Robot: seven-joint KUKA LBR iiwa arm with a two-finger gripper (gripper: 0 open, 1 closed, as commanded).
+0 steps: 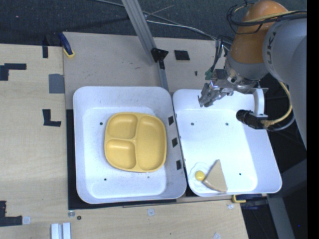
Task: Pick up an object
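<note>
Pale wooden bench surface point(30, 148) fills the left and lower parts of the frame, marked with several dark tape patches; dark carpet-like flooring runs along the top edge. Two shallow white bins sit side by side at centre frame.

Left bin point(84, 183): contains one yellow compartment tray point(135, 142), lying flat near the bin's middle. The tray has three sections, one large on its right and two smaller on its left.

Right bin point(259, 153): two items lie in its lower left corner. A small yellow ball point(200, 175) rests just beside a tan wedge-shaped block point(217, 177), which lies to the ball's right; whether they touch cannot be determined.

Grey arm point(294, 39) with its orange band point(254, 34) enters from the upper right of the frame. Gripper point(205, 101) hangs over the upper left corner of the right bin, well apart from the ball and the wedge. Finger spacing cannot be determined at this resolution, and nothing is visible between them.

A grey metal strut point(139, 21) slants down from the top of the frame toward the gap between the bins. Black and yellow cables point(271, 121) loop beside the wrist.
</note>
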